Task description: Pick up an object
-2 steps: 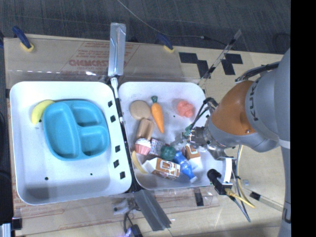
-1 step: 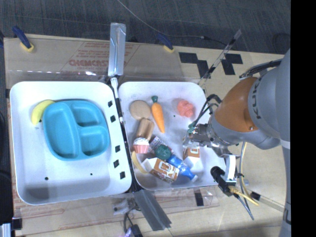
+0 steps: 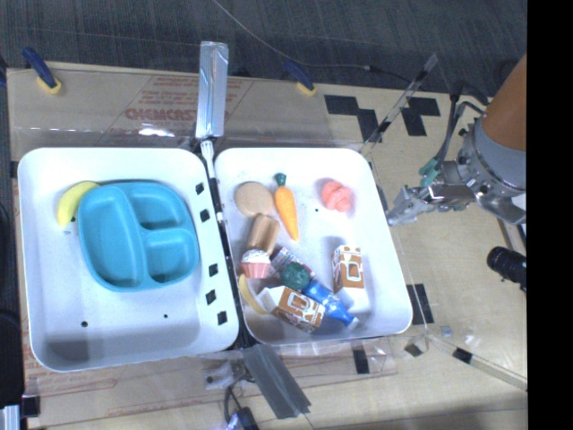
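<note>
Two white bins are sitting side by side. At the frame's right edge, beyond the right bin (image 3: pixel 387 267), the gripper (image 3: pixel 405 206) is hanging over the bench with nothing between its fingers; whether they are open, I cannot tell. A carrot (image 3: pixel 286 210), pink ball (image 3: pixel 337 195) and small cartons are lying in the right bin. A blue tray (image 3: pixel 139 234) is resting on a banana (image 3: pixel 72 202) in the left bin (image 3: pixel 54 330).

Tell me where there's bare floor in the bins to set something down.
Left bin: bare strip in front of the blue tray. Right bin: bare between pink toy and small carton. Crowded around the cupcake.
</note>
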You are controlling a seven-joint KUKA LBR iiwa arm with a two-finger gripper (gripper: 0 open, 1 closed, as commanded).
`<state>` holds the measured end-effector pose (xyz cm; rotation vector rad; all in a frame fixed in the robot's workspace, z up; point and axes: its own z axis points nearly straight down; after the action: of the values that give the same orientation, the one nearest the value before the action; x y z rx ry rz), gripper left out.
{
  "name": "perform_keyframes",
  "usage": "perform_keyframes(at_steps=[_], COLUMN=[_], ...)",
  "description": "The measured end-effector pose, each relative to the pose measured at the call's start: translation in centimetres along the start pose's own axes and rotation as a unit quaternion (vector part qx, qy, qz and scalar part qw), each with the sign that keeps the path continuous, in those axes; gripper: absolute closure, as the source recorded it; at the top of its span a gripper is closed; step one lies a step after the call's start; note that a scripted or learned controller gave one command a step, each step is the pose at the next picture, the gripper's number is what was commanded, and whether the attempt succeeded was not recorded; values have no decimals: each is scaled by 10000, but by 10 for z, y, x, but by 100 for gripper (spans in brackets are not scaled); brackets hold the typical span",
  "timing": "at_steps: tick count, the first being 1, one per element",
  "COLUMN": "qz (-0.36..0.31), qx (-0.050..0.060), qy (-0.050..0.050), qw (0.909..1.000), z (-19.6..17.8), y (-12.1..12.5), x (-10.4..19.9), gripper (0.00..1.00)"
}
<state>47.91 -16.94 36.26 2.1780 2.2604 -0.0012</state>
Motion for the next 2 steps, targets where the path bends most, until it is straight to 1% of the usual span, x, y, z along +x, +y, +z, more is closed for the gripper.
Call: perform_keyframes(at_steps=[1,2], qz=[-2609,-2610], qx=[38,33], qy=[33,30], qw=[9654,9653], z=[86,86], y=[3,3], x=[-37,-37], gripper=[100,0])
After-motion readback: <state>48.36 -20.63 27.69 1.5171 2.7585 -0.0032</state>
